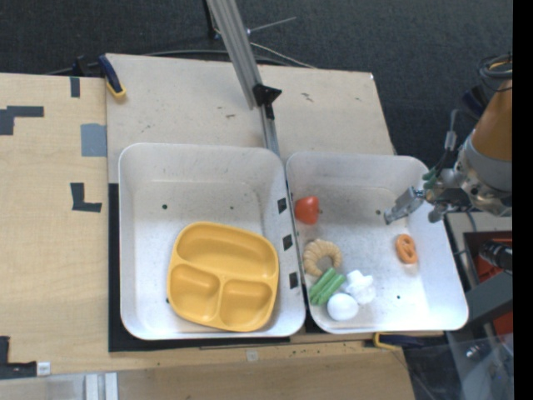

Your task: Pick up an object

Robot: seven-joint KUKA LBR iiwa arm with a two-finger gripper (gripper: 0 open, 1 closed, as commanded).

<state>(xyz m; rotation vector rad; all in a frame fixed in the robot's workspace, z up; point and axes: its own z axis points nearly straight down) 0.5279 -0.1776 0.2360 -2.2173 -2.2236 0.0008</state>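
Note:
My gripper (419,209) hangs over the right side of the right bin (379,169), open with nothing between its fingers. A small orange object (405,248) lies just below it on the bin floor. A red round object (306,209) sits near the bin's left wall. Toward the front left lie a tan ring-shaped object (321,257), a green piece (326,286), a white lumpy object (361,284) and a white round object (341,307), close together.
The left bin (150,190) holds a yellow divided plate (223,275) toward its front. A metal pole (237,40) slants down to the bins' shared back edge. The bench's right edge lies just past the right bin.

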